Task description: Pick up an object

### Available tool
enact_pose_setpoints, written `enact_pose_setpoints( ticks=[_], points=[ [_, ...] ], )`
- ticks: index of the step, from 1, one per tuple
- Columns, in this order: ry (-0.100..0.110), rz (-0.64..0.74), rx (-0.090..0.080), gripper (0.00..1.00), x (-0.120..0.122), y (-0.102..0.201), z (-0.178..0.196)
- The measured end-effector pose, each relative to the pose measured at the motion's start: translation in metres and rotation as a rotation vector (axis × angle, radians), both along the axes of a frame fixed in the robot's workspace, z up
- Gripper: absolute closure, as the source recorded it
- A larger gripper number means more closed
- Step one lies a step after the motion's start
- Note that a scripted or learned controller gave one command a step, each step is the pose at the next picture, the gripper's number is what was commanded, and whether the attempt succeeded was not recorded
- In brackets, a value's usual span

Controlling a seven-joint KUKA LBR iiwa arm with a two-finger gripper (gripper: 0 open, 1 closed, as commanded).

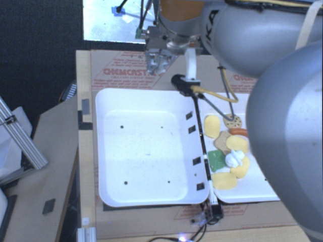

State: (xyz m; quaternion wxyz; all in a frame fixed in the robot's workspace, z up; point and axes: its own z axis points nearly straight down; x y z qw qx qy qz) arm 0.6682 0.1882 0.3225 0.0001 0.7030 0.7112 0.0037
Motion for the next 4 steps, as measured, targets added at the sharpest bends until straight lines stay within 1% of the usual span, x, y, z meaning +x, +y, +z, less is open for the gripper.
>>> enact_pose_setpoints(
  ticks=[1, 2, 3, 4],
  points=[
    [0.001, -0.004, -0.003, 1.0, 0.0, 0.031, 0.022],
    [-0.014, -0.003, 0.004, 1.0, -0.039, 0.048, 0.182],
    [-0.001, -0.006, -0.003, 1.0, -0.039, 0.046, 0.215],
    [0.005, -0.004, -0.003, 1.0, -0.113, 0.047, 0.213]
  ],
)
